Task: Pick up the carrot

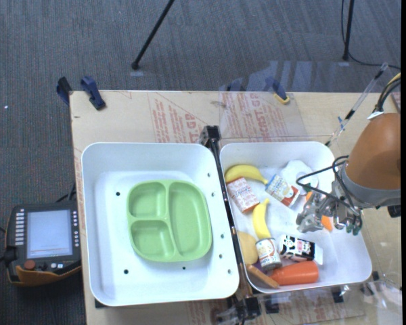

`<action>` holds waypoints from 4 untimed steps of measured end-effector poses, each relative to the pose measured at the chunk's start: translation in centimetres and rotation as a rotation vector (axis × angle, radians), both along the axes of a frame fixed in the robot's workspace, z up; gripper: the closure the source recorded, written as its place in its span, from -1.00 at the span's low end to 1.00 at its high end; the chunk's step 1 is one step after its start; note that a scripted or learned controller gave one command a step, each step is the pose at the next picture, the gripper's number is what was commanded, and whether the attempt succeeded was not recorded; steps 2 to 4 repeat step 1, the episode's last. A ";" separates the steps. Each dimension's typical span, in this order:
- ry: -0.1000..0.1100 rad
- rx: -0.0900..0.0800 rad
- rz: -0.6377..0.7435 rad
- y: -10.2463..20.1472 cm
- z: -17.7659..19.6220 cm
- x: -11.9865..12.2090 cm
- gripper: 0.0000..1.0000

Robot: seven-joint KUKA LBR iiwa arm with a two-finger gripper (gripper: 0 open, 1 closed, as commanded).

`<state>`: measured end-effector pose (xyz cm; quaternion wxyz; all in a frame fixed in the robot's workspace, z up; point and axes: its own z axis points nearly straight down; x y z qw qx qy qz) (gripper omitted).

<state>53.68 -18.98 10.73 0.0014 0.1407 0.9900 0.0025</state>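
Note:
The carrot (295, 273) is a thick orange piece lying flat along the near wall of the right bin (355, 266). My gripper (328, 219) hangs over the right side of that bin, farther back than the carrot and to its right, clear of it. Its fingers (308, 217) stand open, and the carrot is not between them. A black-and-white carton (298, 249) lies between the gripper and the carrot.
The right bin also holds two bananas (245, 173) (260, 219), two snack packets (242, 196) (283, 189), a small can (267, 252), a yellowish round item (247, 246) and a brown piece (263, 276) touching the carrot's left end. The left bin (105, 181) holds a green divided plate (169, 220).

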 end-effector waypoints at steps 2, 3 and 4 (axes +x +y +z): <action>-0.047 -0.016 0.121 0.6 -0.7 -3.8 1.00; -0.047 -0.016 0.121 0.6 -0.7 -3.8 1.00; -0.047 -0.016 0.121 0.6 -0.7 -3.8 1.00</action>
